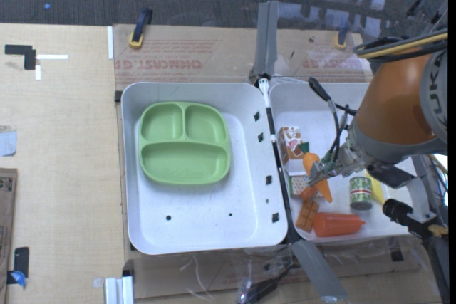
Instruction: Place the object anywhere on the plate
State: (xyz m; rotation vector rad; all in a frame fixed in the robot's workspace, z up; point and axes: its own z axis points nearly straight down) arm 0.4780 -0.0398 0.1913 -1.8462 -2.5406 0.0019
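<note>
The green three-compartment plate (185, 142) lies in the upper left part of the left white bin (199, 231). My gripper (326, 169) is low in the right bin (320, 100), right over an orange carrot-like toy (318, 184) and touching or nearly touching its top. The arm's orange band and grey wrist (399, 117) hang above the right side of that bin and hide part of it. I cannot see anything lifted off the bin floor.
The right bin also holds a small white and red carton (289, 142), a brown waffle-like piece (307, 214), a red-orange toy (336, 225), a green-labelled can (361, 193) and a yellow item (376, 190). A ridge (274, 167) divides the two bins.
</note>
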